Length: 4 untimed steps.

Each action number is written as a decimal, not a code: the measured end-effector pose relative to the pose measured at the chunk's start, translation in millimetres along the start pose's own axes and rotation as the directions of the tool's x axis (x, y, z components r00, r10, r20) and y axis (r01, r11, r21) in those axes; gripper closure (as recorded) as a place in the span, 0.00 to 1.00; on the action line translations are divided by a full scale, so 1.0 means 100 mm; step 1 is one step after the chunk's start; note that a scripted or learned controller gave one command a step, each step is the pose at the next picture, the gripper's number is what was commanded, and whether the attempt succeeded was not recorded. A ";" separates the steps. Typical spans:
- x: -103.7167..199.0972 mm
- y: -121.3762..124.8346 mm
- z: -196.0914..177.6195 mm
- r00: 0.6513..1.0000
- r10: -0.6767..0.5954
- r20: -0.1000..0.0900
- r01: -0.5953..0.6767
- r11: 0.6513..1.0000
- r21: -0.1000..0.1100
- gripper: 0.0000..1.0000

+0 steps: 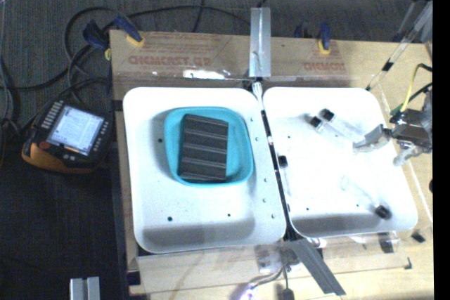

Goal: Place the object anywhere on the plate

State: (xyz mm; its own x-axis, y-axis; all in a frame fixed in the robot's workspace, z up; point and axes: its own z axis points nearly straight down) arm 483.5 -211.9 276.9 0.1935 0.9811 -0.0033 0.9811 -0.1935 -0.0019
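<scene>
the surface (211,56) is a wooden bench top, and on it two shallow white bins are set side by side, touching along a middle seam, so that things can be carried from one to the other. the left bin (148,214) holds the teal plate (242,151), which is seated in the bin's upper middle, flat on the floor. on the plate a dark ribbed block (204,147) is lying flat, tilted a little from the plate's edges and kept well inside its rim; by that, the object is judged to be already where the task wants it.

the right bin (330,218) carries only small clutter: a clear tube with a dark cap (325,117) near its upper left, and a small dark piece (382,211) near its lower right corner, both well apart from the plate.

the hand (385,142) is seen at the right bin's right rim, low over the wall, well away from the plate. nothing is seen between its tips, but whether it is released or clenched cannot be told, as the parts are blurred and pale against the bin.

a pendant with a lit screen (70,131) is left on the floor beside the bench.
</scene>
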 end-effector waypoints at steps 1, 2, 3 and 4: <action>-0.07 0.05 -0.55 0.998 0.057 0.000 -0.057 0.998 -0.002 0.00; 0.08 -0.02 1.14 1.000 0.028 -0.004 -0.028 1.000 0.003 0.00; 0.74 0.05 1.67 0.995 0.094 0.011 -0.094 0.995 -0.042 0.00; 0.13 -0.02 1.23 0.979 -0.204 -0.001 0.204 0.979 -0.001 0.00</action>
State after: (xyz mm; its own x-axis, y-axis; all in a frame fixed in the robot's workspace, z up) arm 483.4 -199.5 153.4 -0.0102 0.9999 -0.0015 0.9999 0.0102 -0.0019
